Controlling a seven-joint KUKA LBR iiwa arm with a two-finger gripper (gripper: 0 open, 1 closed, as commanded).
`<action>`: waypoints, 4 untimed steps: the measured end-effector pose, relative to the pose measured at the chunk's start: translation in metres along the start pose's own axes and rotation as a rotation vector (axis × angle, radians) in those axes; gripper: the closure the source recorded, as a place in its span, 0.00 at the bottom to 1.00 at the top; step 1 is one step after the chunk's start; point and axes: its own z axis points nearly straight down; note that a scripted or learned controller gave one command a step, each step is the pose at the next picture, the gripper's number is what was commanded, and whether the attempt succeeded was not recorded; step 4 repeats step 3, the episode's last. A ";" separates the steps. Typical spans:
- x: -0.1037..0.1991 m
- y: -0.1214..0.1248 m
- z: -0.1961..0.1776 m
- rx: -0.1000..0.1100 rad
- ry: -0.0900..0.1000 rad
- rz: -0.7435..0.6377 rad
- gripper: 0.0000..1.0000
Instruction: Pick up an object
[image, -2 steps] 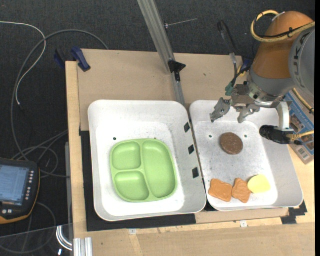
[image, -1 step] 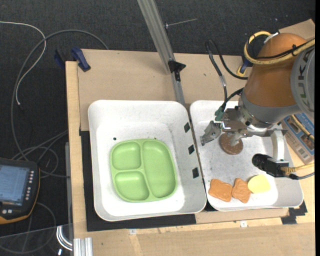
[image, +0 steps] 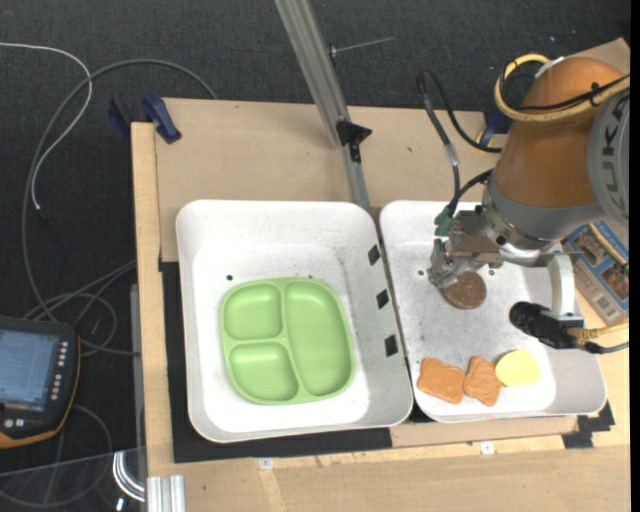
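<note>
Where gripper hangs, brown disc beneath

bench | wooden | bears left bin, right bin

One camera is fixed high above the desk and looks down at a slant. It stands far enough to take in both white bins, the left bin and the right bin, and also the dark floor around. The arm enters from the right side of the view.
</note>
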 end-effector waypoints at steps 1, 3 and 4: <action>-0.080 0.047 -0.038 -0.009 -0.008 0.008 1.00; -0.161 0.116 -0.292 -0.013 -0.009 0.006 1.00; -0.161 0.116 -0.292 -0.013 -0.009 0.006 1.00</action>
